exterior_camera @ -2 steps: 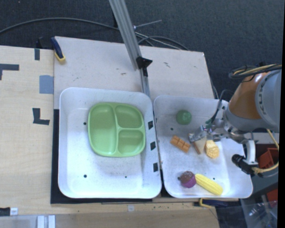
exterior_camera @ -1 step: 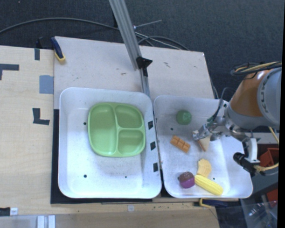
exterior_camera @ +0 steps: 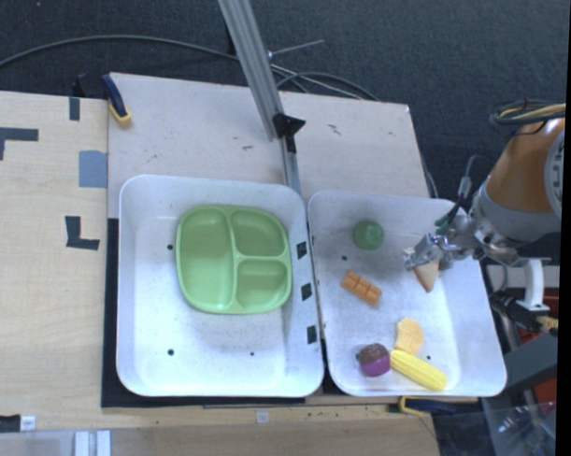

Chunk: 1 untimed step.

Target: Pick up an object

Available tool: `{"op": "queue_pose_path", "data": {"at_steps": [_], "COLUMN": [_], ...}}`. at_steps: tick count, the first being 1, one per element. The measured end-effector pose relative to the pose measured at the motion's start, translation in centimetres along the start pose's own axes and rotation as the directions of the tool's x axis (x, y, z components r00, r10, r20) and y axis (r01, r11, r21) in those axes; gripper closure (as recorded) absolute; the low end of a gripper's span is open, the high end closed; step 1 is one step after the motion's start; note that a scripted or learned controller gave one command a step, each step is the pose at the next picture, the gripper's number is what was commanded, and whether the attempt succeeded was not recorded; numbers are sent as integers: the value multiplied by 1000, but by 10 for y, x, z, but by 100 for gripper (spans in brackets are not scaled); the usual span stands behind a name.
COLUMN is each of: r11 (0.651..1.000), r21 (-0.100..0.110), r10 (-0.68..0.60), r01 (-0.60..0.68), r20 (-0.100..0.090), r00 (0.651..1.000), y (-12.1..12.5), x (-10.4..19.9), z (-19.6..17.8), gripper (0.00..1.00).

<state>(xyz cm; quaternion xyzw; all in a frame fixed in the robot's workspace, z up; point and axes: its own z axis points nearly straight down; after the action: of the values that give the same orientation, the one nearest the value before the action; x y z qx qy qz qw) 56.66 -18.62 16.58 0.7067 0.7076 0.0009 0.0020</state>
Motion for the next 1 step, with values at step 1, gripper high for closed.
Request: {"op": "queue_pose_path", "data": {"at_steps": [1], "r11": [1000], "r21": [0], "r10": [-2], "r01": [2], "r20": [0], "r00": [1000], "y": [5], "x": [10], "z": [-54], "gripper": [100]}}
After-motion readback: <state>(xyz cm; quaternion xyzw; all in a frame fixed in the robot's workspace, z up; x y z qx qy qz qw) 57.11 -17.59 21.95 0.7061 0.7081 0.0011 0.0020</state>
